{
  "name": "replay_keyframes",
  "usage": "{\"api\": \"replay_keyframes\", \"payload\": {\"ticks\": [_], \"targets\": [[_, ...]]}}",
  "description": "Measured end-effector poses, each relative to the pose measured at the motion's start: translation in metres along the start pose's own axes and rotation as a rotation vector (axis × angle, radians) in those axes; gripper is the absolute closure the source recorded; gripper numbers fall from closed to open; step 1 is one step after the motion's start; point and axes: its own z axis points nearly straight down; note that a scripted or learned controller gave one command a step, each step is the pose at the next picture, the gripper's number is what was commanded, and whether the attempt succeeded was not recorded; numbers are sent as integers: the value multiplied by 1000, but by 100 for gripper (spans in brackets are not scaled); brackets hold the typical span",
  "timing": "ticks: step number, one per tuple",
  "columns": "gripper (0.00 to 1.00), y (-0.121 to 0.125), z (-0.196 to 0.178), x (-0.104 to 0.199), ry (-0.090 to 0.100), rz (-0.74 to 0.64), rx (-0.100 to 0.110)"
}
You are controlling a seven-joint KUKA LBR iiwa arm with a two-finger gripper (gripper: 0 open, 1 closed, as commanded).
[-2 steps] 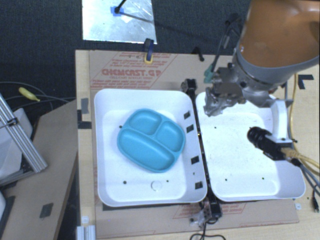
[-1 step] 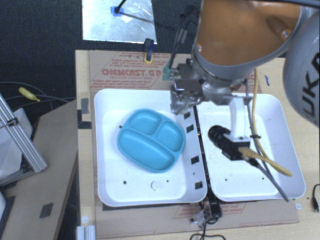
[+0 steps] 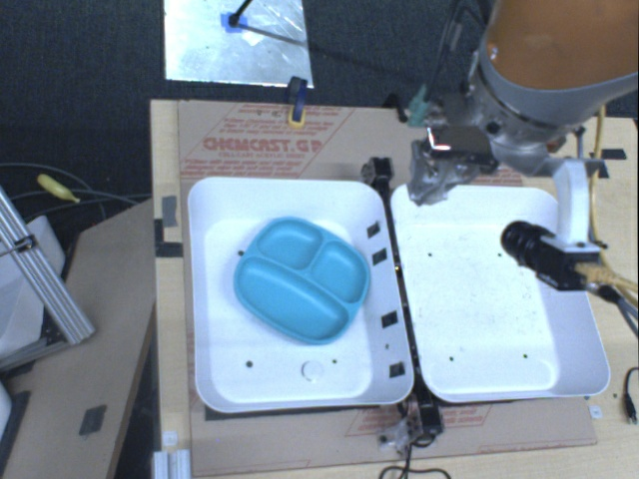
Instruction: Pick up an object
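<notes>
A blue divided plate (image 3: 300, 277) with three compartments lies flat in the middle of the left bin (image 3: 215, 367). My gripper (image 3: 432, 183) hangs over the far left corner of the right bin (image 3: 479, 367), just right of the divider between the bins. It is well apart from the plate, and I see nothing in it. The large grey and orange arm (image 3: 559, 38) rises behind it at the upper right.
A black cylinder (image 3: 534, 247) on a white bracket (image 3: 571, 203), fixed to the arm, sticks out over the right bin's right half. Black clips (image 3: 387, 267) line the divider. A small pale disc (image 3: 314, 370) lies near the left bin's front. A foil sheet (image 3: 235, 23) lies behind the bench.
</notes>
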Motion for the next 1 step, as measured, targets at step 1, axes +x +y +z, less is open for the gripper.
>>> {"api": "replay_keyframes", "payload": {"ticks": [1], "targets": [[100,-2,32,57,0,-13,9]]}}
